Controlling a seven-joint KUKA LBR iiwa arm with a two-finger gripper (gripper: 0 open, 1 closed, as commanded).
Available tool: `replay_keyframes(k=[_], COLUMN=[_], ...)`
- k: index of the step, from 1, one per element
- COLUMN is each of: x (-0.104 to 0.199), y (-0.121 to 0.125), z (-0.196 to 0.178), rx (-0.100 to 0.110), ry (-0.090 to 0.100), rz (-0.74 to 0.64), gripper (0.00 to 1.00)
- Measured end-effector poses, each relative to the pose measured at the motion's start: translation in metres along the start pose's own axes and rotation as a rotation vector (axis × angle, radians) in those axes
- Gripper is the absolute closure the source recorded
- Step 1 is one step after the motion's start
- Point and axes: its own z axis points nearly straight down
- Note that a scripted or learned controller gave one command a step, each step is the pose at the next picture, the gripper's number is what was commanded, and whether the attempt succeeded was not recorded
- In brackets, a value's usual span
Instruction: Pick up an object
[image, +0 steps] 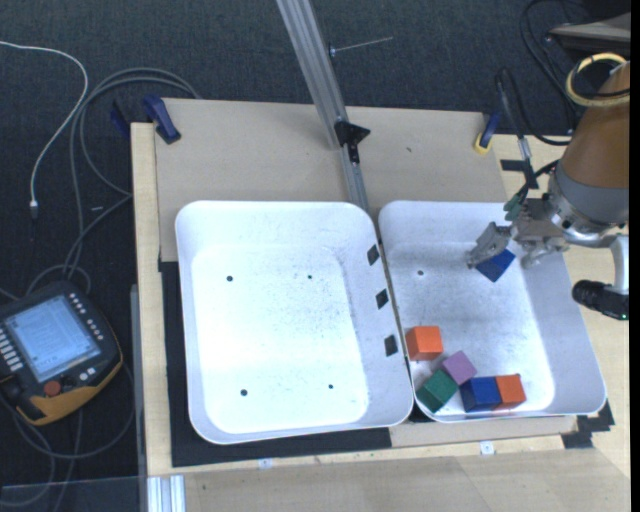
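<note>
Now the gripper (497, 254) hangs over the right bin (560, 330), toward that bin's one o'clock, with the grey arm (600, 150) and its orange band coming in from three o'clock. A blue block (495, 265) sits tilted right at the fingertips, and it looks pinched between them with the jaws drawn narrow around it, though the slant of the view leaves some doubt about how firm the hold is. Whether the block is clear of the bin floor I cannot tell; its tilt and the lack of a flat footing suggest it is lifted. Judged from that, the step in hand is the lift after the grasp. Loose pieces lie clustered at the right bin's six o'clock, well apart from the gripper: an orange block (425, 342), a purple block (459, 367), a green block (437, 389), a second blue block (481, 392) and a small orange block (510, 389), the last four touching or just beside one another. The left bin (200, 230) bears only dark specks. Next move calls for a steady straight rise, keeping the squeeze on, since a corner-held tilted block could twist out and drop back.
</note>
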Motion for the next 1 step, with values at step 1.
replay_keyframes(k=[1], x=[-0.0609], y=[0.0289], z=[0.1133], rx=[0.006], ry=[-0.001], rz=[0.003], gripper=[0.0])
